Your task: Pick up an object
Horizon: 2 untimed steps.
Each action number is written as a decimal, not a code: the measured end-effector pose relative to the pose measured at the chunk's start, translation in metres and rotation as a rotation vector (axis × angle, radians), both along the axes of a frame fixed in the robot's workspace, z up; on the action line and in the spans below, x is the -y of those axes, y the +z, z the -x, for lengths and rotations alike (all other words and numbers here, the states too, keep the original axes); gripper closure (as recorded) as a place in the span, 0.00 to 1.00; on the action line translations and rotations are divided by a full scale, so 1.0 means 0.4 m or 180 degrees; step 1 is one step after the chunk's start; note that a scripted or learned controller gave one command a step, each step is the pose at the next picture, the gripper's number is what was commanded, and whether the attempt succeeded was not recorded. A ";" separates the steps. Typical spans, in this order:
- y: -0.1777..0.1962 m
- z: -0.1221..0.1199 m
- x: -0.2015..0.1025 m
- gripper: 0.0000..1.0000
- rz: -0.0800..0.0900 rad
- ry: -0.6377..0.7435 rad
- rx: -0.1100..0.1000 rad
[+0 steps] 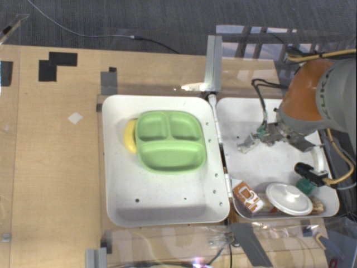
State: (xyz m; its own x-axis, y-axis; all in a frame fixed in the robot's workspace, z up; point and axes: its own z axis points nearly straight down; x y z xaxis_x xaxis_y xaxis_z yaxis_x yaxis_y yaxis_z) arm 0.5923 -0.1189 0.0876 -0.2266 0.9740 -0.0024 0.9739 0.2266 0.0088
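Inside the left bin (162,205) lies a green tray (169,140) over a banana (129,137).

Robotics lab — wooden bench (50,166) with black tape marks, two white bins (162,214), loose cable (83,33), grey carpet

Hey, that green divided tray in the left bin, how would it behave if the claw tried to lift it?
The green tray looks like stiff moulded plastic, so it probably keeps its shape and is light for its size. It is wide and shallow, so a grip on one rim may let it tilt. Its glossy surface could be slippery. It also rests partly over a yellow thing.
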 end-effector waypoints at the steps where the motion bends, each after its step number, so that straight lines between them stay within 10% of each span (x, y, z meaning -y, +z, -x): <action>1: -0.001 -0.127 -0.080 0.00 0.0002 0.0242 -0.0005; 2: 0.032 -0.134 -0.082 1.00 0.0010 0.0259 0.0025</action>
State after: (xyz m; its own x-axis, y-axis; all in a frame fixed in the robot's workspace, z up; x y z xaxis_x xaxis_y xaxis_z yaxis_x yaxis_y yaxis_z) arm 0.6458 -0.0859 0.1006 -0.3050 0.9523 -0.0074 0.9522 0.3051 0.0155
